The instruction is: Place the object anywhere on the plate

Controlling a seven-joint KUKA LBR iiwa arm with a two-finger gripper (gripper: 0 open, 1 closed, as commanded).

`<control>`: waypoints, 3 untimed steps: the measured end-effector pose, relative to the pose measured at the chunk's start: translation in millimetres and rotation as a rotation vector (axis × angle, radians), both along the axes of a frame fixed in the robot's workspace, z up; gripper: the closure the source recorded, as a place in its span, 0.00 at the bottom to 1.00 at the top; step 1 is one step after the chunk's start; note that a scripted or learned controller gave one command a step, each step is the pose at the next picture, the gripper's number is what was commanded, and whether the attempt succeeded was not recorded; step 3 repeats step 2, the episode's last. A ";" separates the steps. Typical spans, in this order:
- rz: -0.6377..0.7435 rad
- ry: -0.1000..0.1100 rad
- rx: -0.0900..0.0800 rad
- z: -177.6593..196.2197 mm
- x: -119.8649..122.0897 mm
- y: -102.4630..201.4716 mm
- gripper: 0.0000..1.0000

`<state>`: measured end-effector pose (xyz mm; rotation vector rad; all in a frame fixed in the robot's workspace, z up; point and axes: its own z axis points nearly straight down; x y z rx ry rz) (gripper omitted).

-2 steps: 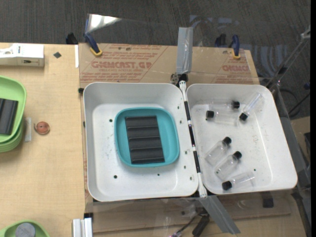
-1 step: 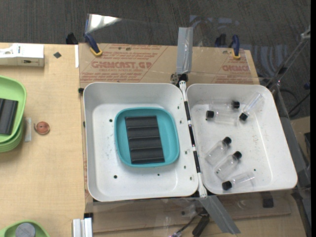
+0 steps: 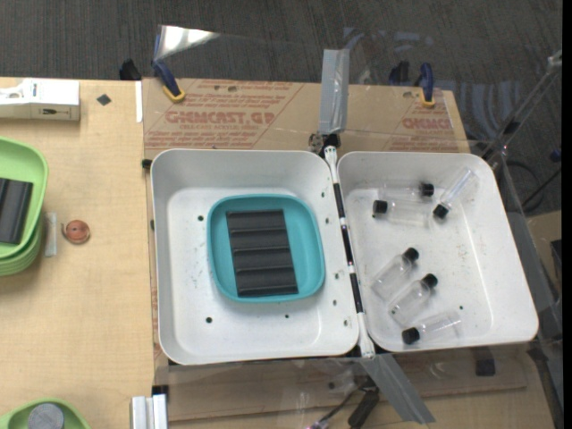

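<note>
Six clear vials (image 3: 417, 292) with black caps are lying scattered in the right bin (image 3: 500, 329), three toward its far edge and three toward its near edge. The teal plate (image 3: 219, 239) is sitting mid-floor in the left bin (image 3: 179, 329), directly leftward across the shared wall. About the claw I cannot tell anything.

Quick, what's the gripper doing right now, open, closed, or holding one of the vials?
Gripper: cannot be told from this picture. All six vials lie loose in the right bin.
</note>
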<state>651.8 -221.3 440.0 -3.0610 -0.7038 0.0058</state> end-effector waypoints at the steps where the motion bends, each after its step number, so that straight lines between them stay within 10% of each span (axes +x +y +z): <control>1: -0.070 0.001 0.001 -165.4 -5.2 31.8 0.00; 2: -0.226 0.001 -0.001 -37.3 -15.0 -1.1 0.00; 3: -0.226 0.001 -0.001 -37.3 -15.0 -1.1 0.00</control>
